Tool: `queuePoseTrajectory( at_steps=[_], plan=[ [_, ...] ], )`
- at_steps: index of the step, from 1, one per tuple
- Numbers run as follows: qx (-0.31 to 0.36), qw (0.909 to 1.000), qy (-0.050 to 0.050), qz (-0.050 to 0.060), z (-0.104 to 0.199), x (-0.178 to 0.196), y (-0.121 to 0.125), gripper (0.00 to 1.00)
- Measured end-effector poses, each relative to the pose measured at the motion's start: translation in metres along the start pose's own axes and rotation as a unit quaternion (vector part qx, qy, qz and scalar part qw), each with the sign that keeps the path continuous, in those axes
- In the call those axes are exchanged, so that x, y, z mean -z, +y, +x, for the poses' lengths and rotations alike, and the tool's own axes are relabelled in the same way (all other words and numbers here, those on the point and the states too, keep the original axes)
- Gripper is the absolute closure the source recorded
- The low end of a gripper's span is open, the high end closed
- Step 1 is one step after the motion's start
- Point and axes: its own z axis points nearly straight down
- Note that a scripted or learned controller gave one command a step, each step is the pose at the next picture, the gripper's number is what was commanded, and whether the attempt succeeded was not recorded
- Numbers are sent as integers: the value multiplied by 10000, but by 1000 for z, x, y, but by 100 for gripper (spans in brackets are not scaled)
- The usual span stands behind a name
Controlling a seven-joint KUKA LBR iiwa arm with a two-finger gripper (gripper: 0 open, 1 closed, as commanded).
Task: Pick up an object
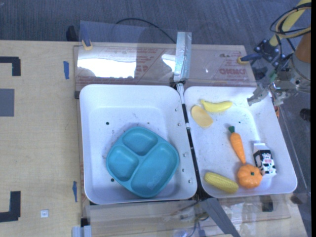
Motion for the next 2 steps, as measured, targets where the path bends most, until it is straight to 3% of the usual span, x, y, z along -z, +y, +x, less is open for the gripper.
queuePoseTrajectory(
  at_steps=[1,2],
  plan=[
    [301,9995,11,28,70,-75,-51,0],
    [580,9983,-4,-24,61,-101,-77,0]
  ],
)
